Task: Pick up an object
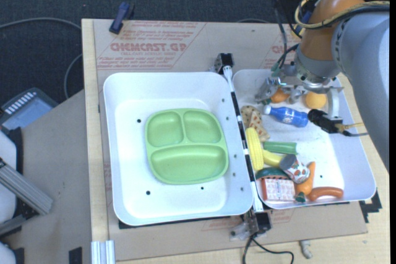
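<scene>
Blue bottle (289, 115), white label: long axis lies left-right, just below gripper (279, 91); gripper state cannot be told; right bin (359, 176)

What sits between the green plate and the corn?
In the camera view, just the bins' white rims and a black clip strip separate the green plate from the corn.

Toy clutter (281, 161) filling right bin (365, 179)
</scene>
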`<act>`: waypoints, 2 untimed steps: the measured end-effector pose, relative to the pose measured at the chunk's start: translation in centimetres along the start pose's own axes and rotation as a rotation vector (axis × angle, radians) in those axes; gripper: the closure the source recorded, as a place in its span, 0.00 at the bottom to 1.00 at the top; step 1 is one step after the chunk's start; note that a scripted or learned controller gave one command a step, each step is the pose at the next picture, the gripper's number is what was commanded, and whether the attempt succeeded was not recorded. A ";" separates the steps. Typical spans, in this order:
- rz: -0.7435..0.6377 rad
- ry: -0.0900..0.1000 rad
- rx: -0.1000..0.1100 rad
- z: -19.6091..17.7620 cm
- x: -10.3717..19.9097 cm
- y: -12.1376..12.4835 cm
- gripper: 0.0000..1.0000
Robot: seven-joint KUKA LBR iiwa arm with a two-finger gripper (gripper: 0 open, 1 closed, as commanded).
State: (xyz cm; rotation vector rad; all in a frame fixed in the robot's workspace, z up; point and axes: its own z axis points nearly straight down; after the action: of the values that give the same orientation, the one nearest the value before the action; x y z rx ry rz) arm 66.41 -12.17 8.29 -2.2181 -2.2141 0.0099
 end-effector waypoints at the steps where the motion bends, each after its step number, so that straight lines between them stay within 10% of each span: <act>1: 0.000 -0.001 -0.003 0.0 -1.4 0.1 0.00; 2: -0.001 -0.002 -0.007 -0.1 -2.9 0.1 0.00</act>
State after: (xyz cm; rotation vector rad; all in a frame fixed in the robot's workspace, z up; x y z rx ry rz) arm 66.55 -15.10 8.40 -2.2214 -2.2194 0.0046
